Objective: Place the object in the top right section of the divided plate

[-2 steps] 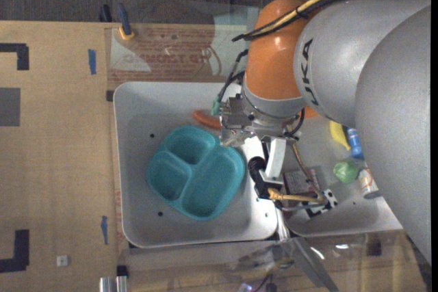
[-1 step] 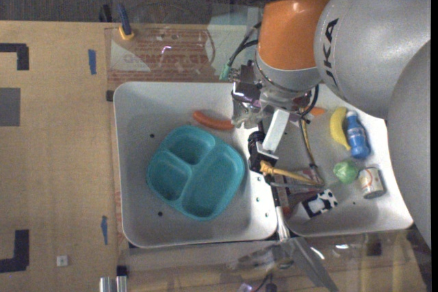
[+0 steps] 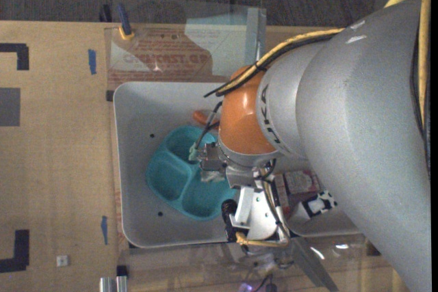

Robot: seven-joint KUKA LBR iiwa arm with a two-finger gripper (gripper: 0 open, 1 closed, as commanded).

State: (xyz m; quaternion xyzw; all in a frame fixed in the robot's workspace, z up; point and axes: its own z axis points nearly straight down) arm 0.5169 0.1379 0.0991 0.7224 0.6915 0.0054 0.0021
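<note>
Big and grey, the robot arm (image 3: 356,113) reaches over the white bin (image 3: 133,147). Its gripper (image 3: 209,161) hangs above the teal divided plate (image 3: 171,174). An orange object (image 3: 203,117) peeks out beside the plate.

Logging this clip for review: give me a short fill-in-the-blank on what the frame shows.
1. The divided plate is ____ in colour.
2. The plate lies in a white ____.
3. The band above the arm's wrist is ____.
4. An orange object lies in the bin just beyond the plate's ____.

Missing words: teal; bin; orange; rim
</note>
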